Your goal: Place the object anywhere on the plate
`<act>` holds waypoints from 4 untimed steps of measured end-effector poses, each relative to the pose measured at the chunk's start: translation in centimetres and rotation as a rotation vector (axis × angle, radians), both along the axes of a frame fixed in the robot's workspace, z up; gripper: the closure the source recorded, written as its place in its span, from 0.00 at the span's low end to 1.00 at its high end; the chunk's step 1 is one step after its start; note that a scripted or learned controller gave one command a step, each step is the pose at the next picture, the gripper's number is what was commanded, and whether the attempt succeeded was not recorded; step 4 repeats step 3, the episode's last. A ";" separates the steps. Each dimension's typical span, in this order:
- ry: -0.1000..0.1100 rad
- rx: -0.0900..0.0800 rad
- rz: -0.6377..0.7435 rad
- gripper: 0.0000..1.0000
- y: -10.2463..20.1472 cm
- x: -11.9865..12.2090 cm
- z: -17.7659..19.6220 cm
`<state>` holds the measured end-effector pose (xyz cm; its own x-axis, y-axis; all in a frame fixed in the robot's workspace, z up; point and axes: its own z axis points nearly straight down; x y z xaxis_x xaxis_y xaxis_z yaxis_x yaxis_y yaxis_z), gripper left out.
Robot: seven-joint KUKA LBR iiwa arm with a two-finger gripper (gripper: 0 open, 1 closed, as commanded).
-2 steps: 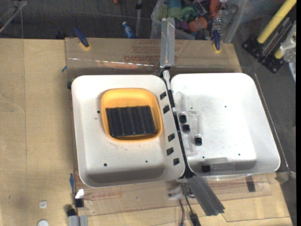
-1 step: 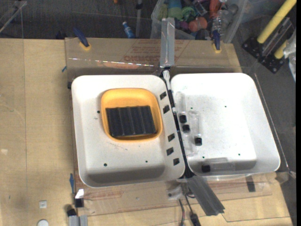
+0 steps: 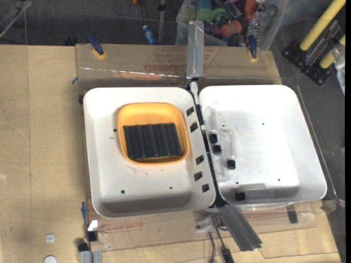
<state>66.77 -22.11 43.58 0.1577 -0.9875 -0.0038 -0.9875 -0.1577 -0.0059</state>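
An orange-yellow square plate (image 3: 127, 115) with rounded corners sits in the left white bin (image 3: 98, 163), a little behind its middle. A black ribbed rectangular object (image 3: 152, 140) lies flat on the plate and covers most of its floor, slightly toward the front.
The right white bin (image 3: 274, 125) holds a clear plastic piece with small black parts (image 3: 221, 145) near its left wall. A divider with black clips (image 3: 198, 147) runs between the bins. A tub of colourful toys (image 3: 230, 7) and yellow foam tubes (image 3: 326, 15) stand behind the bench.
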 end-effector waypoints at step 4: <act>-0.001 -0.004 0.712 1.00 1.1 0.0 -0.1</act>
